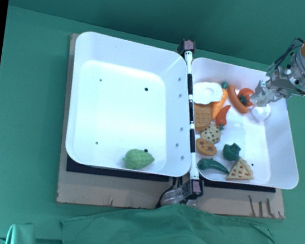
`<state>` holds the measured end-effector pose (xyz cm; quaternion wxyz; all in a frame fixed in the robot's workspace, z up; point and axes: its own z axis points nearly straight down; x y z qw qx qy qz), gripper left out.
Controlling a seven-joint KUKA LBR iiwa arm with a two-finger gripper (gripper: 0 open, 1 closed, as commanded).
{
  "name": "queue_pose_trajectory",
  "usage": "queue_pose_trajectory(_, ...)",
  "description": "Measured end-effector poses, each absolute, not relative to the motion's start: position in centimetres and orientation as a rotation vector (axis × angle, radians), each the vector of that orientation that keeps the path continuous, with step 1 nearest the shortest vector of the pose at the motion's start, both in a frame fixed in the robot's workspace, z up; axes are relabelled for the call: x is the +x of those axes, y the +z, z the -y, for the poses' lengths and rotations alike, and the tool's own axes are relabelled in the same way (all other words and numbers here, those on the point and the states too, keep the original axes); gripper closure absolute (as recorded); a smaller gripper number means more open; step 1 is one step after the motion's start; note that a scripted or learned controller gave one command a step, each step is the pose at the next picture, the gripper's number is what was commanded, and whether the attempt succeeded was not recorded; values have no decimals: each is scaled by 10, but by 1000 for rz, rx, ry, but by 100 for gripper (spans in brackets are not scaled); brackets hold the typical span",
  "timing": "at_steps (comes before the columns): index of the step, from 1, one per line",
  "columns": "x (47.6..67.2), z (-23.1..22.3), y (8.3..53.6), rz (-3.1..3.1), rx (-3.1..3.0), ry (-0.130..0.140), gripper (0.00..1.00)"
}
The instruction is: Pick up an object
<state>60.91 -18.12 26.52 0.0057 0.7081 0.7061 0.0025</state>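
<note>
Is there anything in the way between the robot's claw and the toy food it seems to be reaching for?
Nothing visible blocks it. The gripper hangs low at the far right of the right bin, right by a white piece and a tomato. The sausage lies just beside them, crowding that corner.

Glossy white plastic bins [95,48]; matt green cloth [181,238]; rough brown cardboard [102,196].

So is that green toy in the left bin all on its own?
Yes, the green toy lies alone near the front edge of the left bin.
</note>
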Motion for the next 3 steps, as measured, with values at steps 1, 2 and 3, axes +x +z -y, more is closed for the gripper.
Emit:
queue_pose_trajectory(1, 607, 179, 314, -2211, 2215, 9, 100)
queue_pose_trajectory(2, 600, 175, 368, -2211, 2215, 9, 100)
queue_pose_trajectory(3, 600, 176, 382, -2213, 2218, 5, 100)
